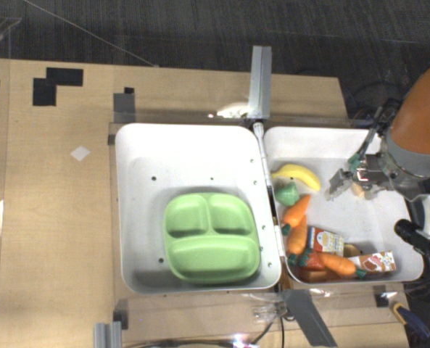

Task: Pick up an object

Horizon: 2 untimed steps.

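Note:
The right bin (389,227) holds a yellow banana (299,174) by its left wall, with a small green item (286,193) just below it. Two orange carrots (296,213) lie end to end down the left side. A red and orange juice carton (325,241), another carrot (338,264) and a second small carton (378,263) lie along the front wall. My gripper (349,180) hangs over the middle of the right bin, to the right of the banana and apart from it. I see nothing held in it.
A green divided plate (211,235) lies in the front half of the left bin (149,165). A metal post (260,85) stands behind the wall between the two bins. Tan bench surface stretches to the left.

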Motion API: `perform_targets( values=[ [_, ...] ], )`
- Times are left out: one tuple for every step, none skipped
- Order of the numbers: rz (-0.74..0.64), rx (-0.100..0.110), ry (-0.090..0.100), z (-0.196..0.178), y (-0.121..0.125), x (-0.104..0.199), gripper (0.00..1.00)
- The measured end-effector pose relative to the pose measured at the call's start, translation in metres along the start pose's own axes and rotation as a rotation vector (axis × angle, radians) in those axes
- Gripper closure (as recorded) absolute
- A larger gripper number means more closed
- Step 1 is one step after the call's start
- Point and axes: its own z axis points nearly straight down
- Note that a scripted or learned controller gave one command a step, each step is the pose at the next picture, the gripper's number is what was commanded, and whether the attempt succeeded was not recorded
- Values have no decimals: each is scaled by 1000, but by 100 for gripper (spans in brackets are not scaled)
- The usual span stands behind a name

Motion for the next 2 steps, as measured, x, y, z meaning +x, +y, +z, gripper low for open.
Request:
perform_targets(
  values=[
    [0, 0, 0, 0, 0, 0, 0],
    [-123, -4, -1, -74, -33, -7, 0]
  ],
)
